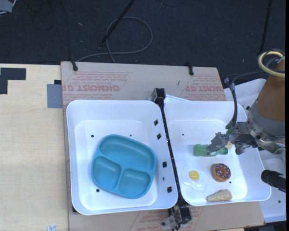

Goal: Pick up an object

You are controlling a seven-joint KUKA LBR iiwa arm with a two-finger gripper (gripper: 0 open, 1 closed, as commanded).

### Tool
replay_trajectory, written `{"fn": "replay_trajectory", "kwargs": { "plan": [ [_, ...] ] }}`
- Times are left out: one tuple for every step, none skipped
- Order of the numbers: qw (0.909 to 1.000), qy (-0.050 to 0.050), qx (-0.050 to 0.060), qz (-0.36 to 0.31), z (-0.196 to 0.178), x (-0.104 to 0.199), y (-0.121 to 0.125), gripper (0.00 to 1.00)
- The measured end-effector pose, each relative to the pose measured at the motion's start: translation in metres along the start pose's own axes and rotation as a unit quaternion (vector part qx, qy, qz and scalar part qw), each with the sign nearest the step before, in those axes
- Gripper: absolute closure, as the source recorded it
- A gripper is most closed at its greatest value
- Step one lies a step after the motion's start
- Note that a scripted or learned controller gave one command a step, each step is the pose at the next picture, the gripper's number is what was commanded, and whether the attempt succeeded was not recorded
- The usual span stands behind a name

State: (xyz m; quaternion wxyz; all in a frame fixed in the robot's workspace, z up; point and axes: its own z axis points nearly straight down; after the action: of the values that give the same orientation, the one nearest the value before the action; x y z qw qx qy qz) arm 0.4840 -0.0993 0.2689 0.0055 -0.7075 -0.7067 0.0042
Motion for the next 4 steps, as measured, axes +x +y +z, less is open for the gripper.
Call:
{"fn": "replay_trajectory", "kwargs": {
  "plan": [
    [1.0000, 0.000, -0.005, -0.001, -0.005, 0.000, 0.002, 0.00],
    [1.0000, 0.000, -0.002, -0.001, 0.059, -0.002, 0.001, 0.00],
    [1.0000, 0.000, -0.003, -0.001, 0.102, -0.002, 0.000, 0.00],
    [1.0000, 0.000, -0.002, 0.000, 0.167, -0.002, -0.001, 0.00]
  ]
}}
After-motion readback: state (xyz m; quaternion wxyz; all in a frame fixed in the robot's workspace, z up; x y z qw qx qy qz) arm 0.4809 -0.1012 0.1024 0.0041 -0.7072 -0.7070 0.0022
